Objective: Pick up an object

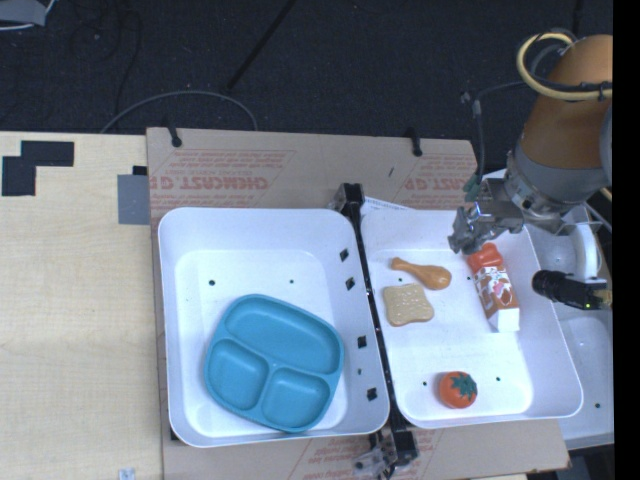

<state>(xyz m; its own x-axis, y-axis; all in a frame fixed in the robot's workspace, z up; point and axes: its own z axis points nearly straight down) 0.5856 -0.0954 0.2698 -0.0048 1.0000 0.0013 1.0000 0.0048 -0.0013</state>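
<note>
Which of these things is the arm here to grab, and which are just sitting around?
For the job: gripper; red carton just below it; chicken drumstick; cracker; tomato; right bin.

Lying about: blue divided plate; left bin.

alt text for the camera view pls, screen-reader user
The grey-and-orange arm's gripper hovers over the right bin's far corner, just above a red-and-white carton. That bin also holds a toy drumstick, a cracker-like piece and a tomato. The left bin holds a blue divided tray.
</note>
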